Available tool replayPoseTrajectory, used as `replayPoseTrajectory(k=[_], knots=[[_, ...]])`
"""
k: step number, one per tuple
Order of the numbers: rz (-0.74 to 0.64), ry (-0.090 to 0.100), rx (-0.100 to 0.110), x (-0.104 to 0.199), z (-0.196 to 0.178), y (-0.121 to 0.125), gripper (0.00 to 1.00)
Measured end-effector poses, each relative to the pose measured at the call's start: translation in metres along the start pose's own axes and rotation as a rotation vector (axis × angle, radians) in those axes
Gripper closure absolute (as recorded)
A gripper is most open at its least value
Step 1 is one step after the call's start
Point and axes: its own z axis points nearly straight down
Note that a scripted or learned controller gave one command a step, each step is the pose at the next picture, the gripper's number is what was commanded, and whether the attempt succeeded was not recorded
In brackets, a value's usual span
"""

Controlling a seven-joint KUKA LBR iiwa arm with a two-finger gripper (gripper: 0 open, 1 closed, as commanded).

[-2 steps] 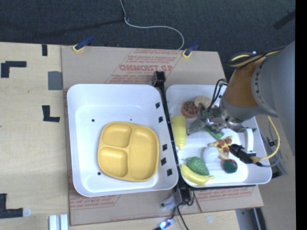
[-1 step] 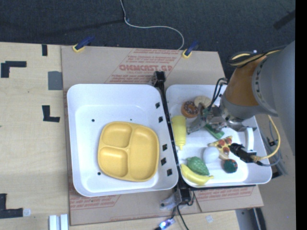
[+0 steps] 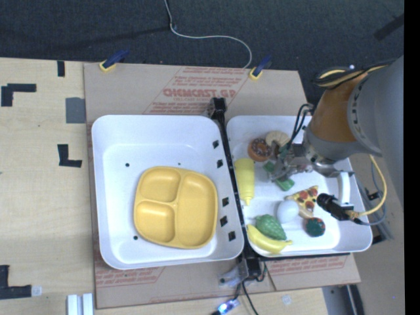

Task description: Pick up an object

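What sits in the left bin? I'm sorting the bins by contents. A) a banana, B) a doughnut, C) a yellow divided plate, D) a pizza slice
C: the yellow divided plate lies alone in the left bin, while the banana, pizza slice and doughnut all lie in the right bin.

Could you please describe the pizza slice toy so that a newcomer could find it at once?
Look in the right bin, crowded with toy food. The pizza slice lies near its middle, right of the white egg and above the dark round fruit. It alone is a flat orange wedge with red spots.
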Motion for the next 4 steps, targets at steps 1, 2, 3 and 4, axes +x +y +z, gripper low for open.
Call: replayPoseTrajectory(k=[1, 2, 3, 4], knots=[[0.001, 0.004, 0.005, -0.003, -0.044, 0.006, 1.0], [0.0, 0.004, 0.003, -0.003, -0.108, 0.006, 1.0], [0.001, 0.005, 0.006, -0.002, -0.128, 0.007, 1.0], [-0.004, 0.006, 0.009, 0.044, -0.123, 0.008, 1.0]])
